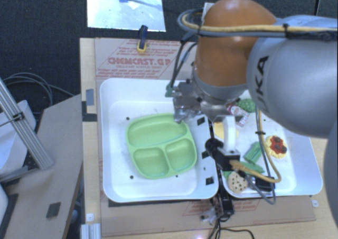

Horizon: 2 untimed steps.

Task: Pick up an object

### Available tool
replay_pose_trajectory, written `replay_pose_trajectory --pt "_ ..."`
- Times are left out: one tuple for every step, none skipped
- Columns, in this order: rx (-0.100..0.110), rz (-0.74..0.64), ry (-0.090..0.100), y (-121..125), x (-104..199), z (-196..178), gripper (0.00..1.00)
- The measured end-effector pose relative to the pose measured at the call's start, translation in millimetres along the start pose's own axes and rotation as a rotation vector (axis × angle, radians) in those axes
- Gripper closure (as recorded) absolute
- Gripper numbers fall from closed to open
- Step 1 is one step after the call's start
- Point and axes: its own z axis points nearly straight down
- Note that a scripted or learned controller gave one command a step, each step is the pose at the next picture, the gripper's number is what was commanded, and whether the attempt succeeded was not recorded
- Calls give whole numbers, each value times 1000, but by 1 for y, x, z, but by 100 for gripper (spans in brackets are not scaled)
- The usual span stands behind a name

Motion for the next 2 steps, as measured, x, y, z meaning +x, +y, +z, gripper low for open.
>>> replay_pose_trajectory --pt "21 -9 -4 -3 39 144 100" --pt "6 2 -2 -20 -39 70 100"
